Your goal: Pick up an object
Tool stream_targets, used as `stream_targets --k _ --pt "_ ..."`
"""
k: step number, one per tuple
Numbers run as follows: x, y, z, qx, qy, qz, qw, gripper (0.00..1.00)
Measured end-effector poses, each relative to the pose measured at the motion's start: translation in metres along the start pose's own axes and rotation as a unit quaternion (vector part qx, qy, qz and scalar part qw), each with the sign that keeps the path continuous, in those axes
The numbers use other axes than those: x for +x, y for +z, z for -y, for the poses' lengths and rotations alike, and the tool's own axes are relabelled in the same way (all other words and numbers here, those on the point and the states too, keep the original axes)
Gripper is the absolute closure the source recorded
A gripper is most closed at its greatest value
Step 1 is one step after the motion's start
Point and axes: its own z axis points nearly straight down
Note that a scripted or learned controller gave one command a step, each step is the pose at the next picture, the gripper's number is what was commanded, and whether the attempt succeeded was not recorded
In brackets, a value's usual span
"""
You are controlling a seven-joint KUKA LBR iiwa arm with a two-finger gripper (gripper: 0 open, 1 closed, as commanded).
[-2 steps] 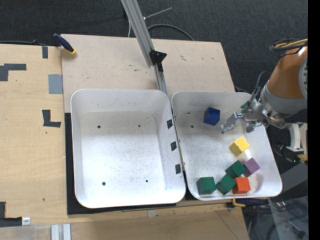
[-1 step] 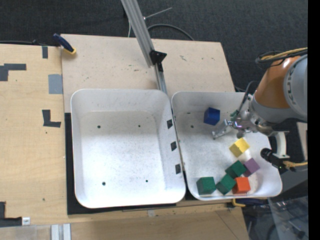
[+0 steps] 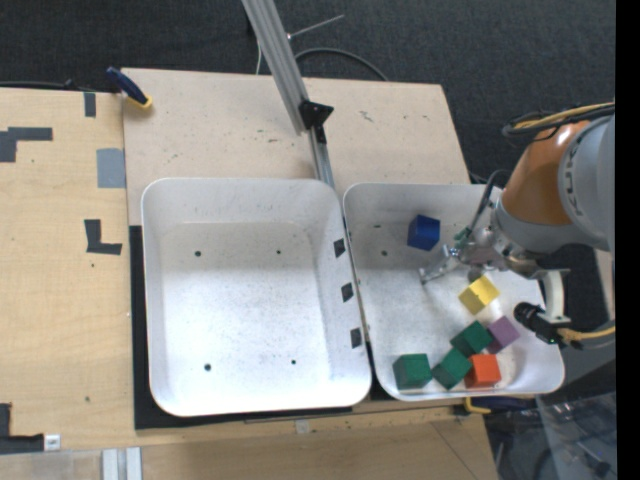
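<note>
In the right bin [image 3: 385, 363], my gripper [image 3: 440, 265] hangs low over the floor near the middle. A blue cube [image 3: 423, 232] lies just up and left of it, apart from it. A yellow cube [image 3: 480, 294] sits just down and right of it. Along the bin's near right corner lie a purple cube [image 3: 504, 331], a dark green cube [image 3: 469, 339], two more green cubes [image 3: 452, 368] [image 3: 411, 371] and an orange cube [image 3: 484, 369]. I see nothing held in the gripper.
The left bin [image 3: 160, 298] stands beside the right one, their rims touching. A slanted metal rail [image 3: 285, 58] runs down to the bins' shared far corner. The grey arm with its orange band [image 3: 545, 183] overhangs the right bin's right rim.
</note>
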Motion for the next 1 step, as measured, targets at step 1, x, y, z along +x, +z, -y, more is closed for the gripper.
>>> stream_targets --k 1 --pt "0.0005 -0.0109 -0.0004 -0.001 0.000 0.000 1.0000 1.00"
